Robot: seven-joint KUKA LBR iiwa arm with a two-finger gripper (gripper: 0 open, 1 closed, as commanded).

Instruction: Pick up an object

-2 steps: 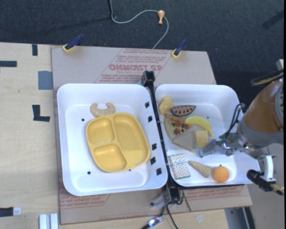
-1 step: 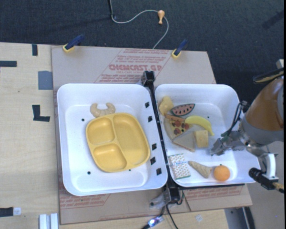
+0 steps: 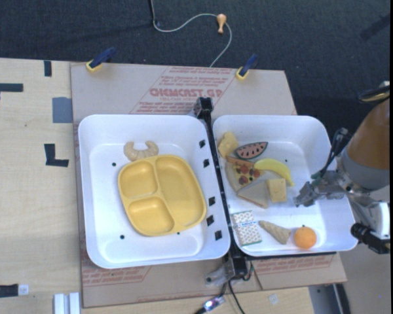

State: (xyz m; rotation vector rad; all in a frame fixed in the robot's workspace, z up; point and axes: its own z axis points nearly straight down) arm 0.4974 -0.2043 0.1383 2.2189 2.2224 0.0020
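Observation:
The right bin holds several toy foods: a watermelon slice, a banana, a pizza slice, a yellow cheese block, a grey wedge, a tan cone, an orange and a small patterned packet. My gripper hangs low inside this bin's right half, just right of the cheese block and above the orange. Nothing shows in its grip. The grey arm with its orange band comes in from the right.
The left bin holds a yellow divided plate and a tan curved piece. A black divider runs between the bins. Both stand on cardboard held by blue-yellow clips.

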